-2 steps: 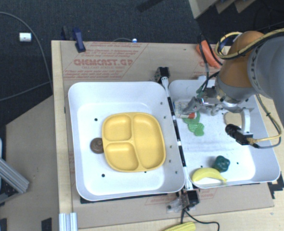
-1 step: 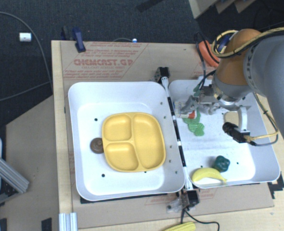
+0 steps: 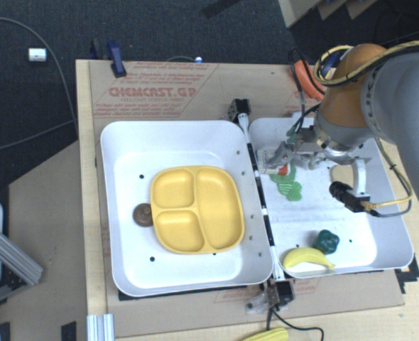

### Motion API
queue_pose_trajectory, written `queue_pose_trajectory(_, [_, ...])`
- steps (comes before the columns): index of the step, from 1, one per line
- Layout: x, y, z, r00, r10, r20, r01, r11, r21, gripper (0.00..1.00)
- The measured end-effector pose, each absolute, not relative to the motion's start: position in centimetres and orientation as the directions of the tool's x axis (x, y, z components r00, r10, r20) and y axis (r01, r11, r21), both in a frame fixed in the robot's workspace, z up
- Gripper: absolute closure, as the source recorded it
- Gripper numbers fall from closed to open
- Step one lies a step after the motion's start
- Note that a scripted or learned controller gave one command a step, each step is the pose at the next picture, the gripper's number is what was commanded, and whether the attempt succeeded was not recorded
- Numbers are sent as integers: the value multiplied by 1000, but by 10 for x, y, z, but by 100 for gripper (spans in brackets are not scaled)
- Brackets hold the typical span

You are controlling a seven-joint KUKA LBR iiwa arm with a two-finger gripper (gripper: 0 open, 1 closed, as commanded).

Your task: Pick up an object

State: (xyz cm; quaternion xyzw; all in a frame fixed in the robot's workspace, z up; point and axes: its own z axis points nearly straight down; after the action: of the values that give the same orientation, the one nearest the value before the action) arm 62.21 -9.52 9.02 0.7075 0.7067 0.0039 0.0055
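Two things crowd the tool [image 3: 284,163] (whether it is released or clenched I cannot tell): a red piece [image 3: 284,170] and a green piece [image 3: 290,188]. Closing there risks pinching both or nudging either away against the bin wall [image 3: 256,183].

Arm [image 3: 398,91]: grey, orange band [image 3: 348,84] above wrist, entering from the right, angled downward. Gripper [image 3: 284,160]: low, pointing left; finger state indistinct amid cabling.
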Motion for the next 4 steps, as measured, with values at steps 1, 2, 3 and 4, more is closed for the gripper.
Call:
queue_pose_trajectory(1, [630,-95,89,-1,1000,0,1000,1,6,0])
queue_pose_trajectory(2, [628,-99,90,0,1000,2,1000,0,11,0])
queue_pose_trajectory(3, [628,-100,90,-1,1000,2,1000,1,11,0])
queue_pose_trajectory(4, [618,-104,91,0,1000,0,1000,0,15,0])
